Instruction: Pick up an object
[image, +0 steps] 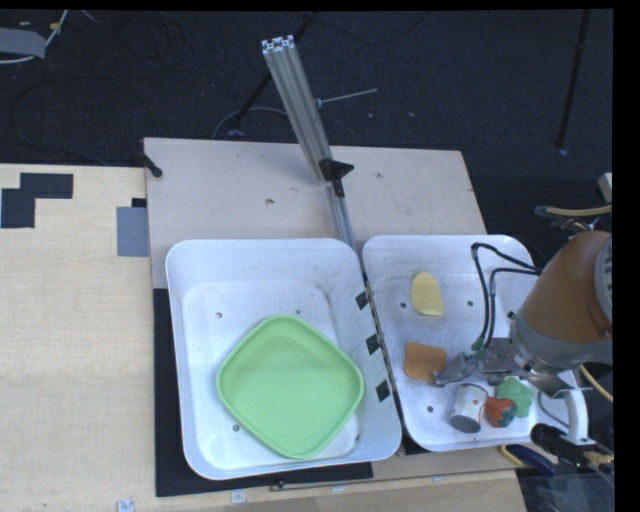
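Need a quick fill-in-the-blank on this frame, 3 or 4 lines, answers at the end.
1. The green plate lies in the ____ bin.
2. The yellow piece lies in the right bin, nearer the far edge than the ____ block.
3. The small cup lies beside a ____ and green object.
4. The gripper is over the ____ bin.

Answers: left; orange; red; right

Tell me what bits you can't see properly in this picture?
- Camera view: the grey metal gripper is too small and dark to read.
- Green and red lumpy object: partly under the arm, too blurred to name.
- Small white cylinder cup: its contents are too small to tell.
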